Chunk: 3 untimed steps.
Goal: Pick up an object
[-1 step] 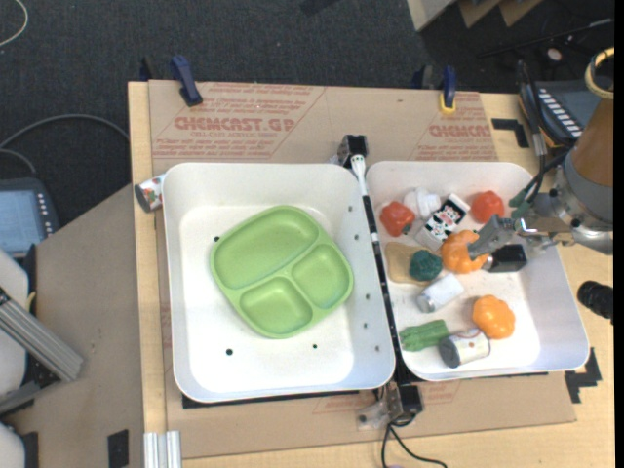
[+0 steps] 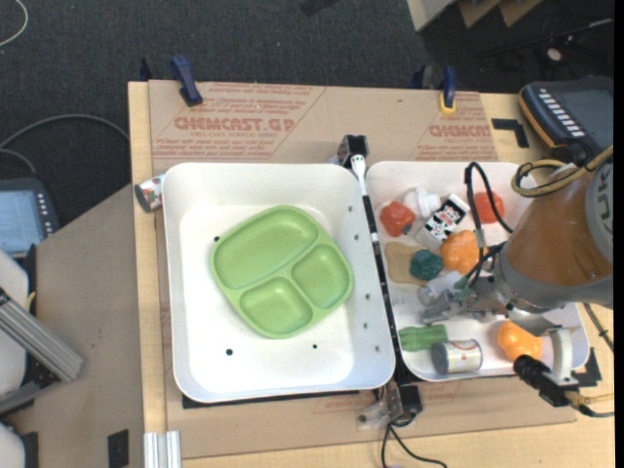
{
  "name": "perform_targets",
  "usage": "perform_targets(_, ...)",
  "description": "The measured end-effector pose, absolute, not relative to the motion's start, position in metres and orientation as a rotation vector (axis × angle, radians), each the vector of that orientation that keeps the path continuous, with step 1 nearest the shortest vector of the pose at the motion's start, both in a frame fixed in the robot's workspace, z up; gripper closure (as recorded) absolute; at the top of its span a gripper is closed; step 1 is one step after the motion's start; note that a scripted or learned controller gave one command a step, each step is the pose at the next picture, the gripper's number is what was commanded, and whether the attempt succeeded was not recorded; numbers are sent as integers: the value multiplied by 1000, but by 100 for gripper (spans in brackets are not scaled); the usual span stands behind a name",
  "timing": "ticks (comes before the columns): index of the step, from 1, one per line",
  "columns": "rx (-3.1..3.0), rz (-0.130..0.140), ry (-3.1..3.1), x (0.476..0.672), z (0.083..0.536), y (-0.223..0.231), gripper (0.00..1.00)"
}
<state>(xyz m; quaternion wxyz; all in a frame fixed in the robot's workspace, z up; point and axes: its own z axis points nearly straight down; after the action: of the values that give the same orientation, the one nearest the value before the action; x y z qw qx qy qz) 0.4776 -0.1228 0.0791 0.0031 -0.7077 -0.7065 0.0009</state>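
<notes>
Fingers (image 2: pixel 441 303) low in right bin (image 2: pixel 414 175), just above green cylinder (image 2: pixel 422 337).

The left bin (image 2: pixel 185 261) offers open floor around its green tray (image 2: pixel 283 271) (dead centre). The right bin (image 2: pixel 409 178) is crowded: toys (image 2: pixel 429 237) packed close, the arm (image 2: pixel 556 242) overhead.

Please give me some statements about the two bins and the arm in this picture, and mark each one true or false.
1. The green divided plate lies in the left bin. True.
2. The right bin holds one object. False: it holds several small objects.
3. The arm reaches over the right bin. True.
4. The gripper hangs over the green plate. False: it is over the right bin.
5. The green plate has three compartments. True.
</notes>
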Motion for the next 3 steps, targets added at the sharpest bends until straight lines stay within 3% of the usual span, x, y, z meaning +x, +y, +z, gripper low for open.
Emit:
perform_targets(1,-2221,0,-2218,479,92,-123,100)
perform_targets(2,-2212,-10,-2234,481,187,-40,100)
perform_targets(3,-2217,-18,-2238,484,337,19,100)
